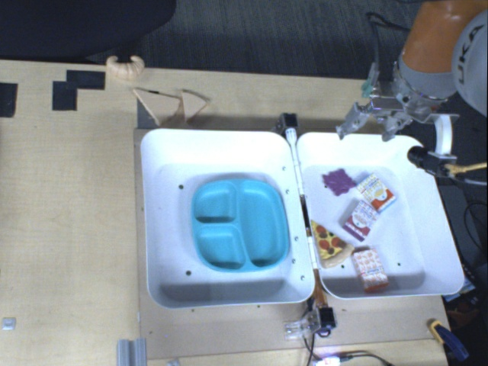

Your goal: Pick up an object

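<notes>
The right bin holds several small objects: a purple lump, a white and orange carton, a purple and white carton, a pizza slice toy and a red and white box. My gripper hangs above the bin's far edge, up and right of the purple lump, with its fingers spread open and nothing between them. The orange band of the arm is at the top right.
The left bin holds a blue divided tray. A black divider bar runs between the bins. Cables lie by the right bin's far right corner. Tan bench surface spreads to the left.
</notes>
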Controlling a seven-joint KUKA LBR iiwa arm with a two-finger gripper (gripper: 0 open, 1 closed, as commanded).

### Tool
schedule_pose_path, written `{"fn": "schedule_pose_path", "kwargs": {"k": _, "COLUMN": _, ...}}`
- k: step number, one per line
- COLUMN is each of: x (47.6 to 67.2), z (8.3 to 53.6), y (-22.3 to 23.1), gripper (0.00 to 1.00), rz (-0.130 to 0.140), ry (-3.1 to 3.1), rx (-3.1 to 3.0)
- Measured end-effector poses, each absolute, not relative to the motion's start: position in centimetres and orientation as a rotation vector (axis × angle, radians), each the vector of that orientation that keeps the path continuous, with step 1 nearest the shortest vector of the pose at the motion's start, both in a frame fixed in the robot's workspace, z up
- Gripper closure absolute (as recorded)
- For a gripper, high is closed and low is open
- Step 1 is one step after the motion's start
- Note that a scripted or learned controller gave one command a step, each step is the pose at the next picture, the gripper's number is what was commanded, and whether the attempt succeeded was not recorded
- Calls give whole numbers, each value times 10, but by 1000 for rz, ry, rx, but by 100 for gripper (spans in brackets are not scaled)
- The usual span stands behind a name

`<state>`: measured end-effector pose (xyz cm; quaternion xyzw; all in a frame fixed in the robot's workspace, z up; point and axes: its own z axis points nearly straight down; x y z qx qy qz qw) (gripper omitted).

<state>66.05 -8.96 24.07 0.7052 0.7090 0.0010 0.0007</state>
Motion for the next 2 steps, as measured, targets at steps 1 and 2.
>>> {"fn": "schedule_pose_path", "kwargs": {"k": 1, "x": 668, "z": 119, "y": -119, "gripper": 0, "rz": -1, "ry": 2225, "rx": 2221}}
{"fn": "schedule_pose_path", "kwargs": {"k": 2, "x": 595, "z": 91, "y": -128, "gripper": 0, "rz": 13, "ry": 2214, "rx": 2207}}
